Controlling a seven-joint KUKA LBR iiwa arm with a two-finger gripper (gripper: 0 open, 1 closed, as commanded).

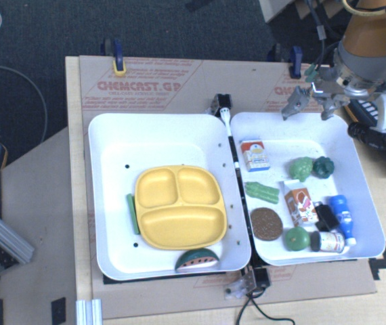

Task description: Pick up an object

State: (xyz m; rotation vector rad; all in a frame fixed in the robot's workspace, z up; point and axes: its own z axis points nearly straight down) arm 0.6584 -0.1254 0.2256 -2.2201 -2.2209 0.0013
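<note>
Gripper (309,105) hovers above the far edge of the right bin (368,202), fingers spread wide, nothing between them. Nothing picked yet. Candidates lie in that bin: small carton (254,156), green pepper (261,192), brown cookie (267,223), blue bottle (341,210). Descent, grasp and lift all remain.
</note>
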